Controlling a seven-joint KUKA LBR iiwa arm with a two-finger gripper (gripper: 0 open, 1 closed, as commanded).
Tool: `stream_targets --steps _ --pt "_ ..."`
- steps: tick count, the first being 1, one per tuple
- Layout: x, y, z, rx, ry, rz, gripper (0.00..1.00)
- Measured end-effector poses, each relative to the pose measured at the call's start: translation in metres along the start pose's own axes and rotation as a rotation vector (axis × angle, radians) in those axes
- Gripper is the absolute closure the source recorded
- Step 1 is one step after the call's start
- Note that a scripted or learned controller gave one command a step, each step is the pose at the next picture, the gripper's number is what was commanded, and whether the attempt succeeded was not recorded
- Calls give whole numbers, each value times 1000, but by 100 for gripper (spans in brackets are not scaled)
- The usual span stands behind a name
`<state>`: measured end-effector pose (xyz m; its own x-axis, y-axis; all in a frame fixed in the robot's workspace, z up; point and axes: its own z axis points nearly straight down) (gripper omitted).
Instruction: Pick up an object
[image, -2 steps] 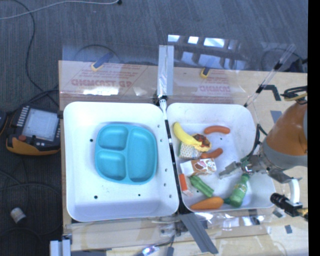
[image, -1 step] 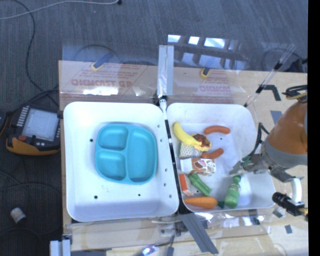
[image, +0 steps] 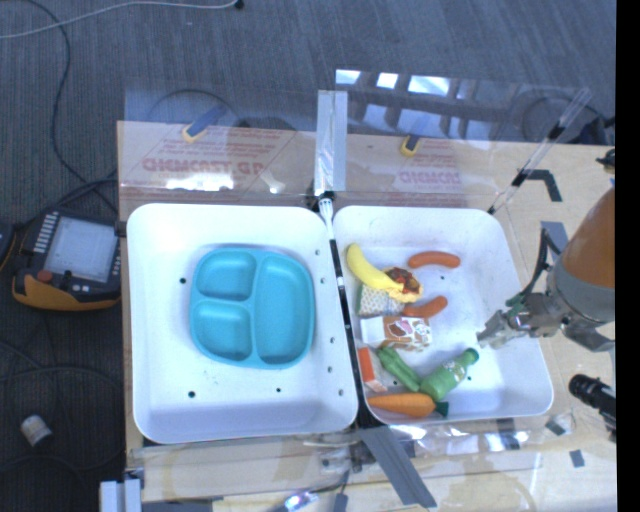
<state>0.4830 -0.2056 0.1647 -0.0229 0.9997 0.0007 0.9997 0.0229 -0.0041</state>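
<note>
The right bin (image: 520, 395) holds a pile of toy food along its left side. In it are a yellow banana (image: 364, 267), an orange sausage (image: 434, 260), a smaller sausage (image: 430, 306), a green bottle (image: 449, 376), a carrot (image: 400, 404) and a small printed packet (image: 404, 331). My gripper (image: 502, 327) hangs over the right part of this bin, to the right of the pile and a little above the bottle's cap. Nothing shows in it.
The left bin (image: 160, 400) bears a blue divided plate (image: 251, 305). A raised divider (image: 338, 300) separates the two bins. My arm's orange band (image: 596, 240) stands at the right, over the right bin's rim. A handheld device (image: 62, 260) lies on the floor at far left.
</note>
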Motion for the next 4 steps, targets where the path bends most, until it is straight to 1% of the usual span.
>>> stream_targets --steps 1,2,3,4 --pt "-17 53 -64 0 -3 258 100" --pt "40 59 -68 1 -1 367 100" --pt "128 87 -60 3 -2 428 100" --pt "128 87 -60 2 -3 428 0"
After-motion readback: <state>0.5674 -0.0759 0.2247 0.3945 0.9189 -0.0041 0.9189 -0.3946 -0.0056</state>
